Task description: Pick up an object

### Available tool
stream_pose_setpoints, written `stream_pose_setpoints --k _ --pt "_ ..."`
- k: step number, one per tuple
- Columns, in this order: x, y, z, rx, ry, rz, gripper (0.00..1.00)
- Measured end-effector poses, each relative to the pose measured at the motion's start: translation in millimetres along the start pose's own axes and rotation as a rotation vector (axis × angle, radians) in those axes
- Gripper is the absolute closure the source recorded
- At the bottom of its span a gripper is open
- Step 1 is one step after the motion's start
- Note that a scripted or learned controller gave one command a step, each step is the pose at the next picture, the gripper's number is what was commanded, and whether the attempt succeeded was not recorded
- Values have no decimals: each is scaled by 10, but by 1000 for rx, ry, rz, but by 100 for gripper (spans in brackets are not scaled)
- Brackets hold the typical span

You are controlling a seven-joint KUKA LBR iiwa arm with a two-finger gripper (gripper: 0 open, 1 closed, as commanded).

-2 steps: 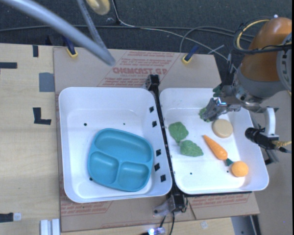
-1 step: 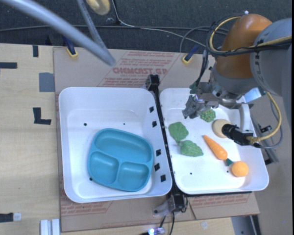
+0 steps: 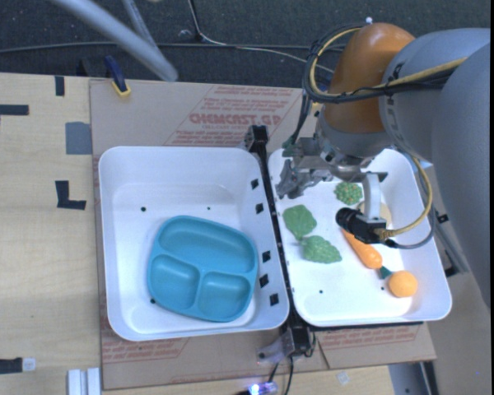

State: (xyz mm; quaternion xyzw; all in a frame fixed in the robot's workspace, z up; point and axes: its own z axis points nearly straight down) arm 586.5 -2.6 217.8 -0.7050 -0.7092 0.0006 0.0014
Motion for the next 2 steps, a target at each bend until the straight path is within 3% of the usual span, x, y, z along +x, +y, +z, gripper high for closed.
stream_pose_setpoints --k 2 --pt "1040 73 -42 -1 0 -1 100"
